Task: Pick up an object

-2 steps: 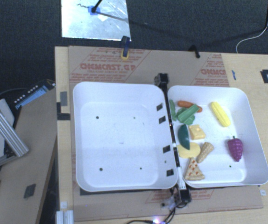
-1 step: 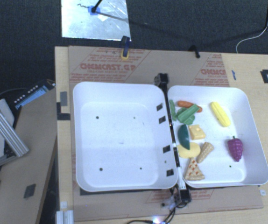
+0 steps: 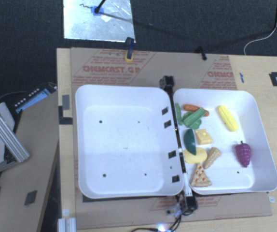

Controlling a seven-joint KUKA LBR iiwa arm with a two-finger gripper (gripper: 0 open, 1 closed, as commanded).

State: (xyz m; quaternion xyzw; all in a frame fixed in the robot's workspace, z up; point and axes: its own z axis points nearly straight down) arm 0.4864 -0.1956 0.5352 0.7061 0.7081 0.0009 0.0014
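The right bin (image 3: 259, 129) holds several toy foods. A yellow corn cob (image 3: 228, 118) lies near its back right, and a purple grape bunch (image 3: 243, 153) sits toward the right wall. Along the left side lie an orange carrot (image 3: 192, 108), green pods (image 3: 194, 117), a dark green piece (image 3: 190, 140), a cheese cube (image 3: 203, 137), a yellow slice (image 3: 195, 155), a waffle cone (image 3: 212, 156) and a pizza slice (image 3: 200, 176).
The left bin (image 3: 124, 139) sits beside the right one, joined by a black clip strip (image 3: 173, 129). Both rest on a cardboard sheet (image 3: 148, 64). A metal frame (image 3: 3, 134) stands at the far left, and a shiny plate (image 3: 97, 12) lies on the floor behind.
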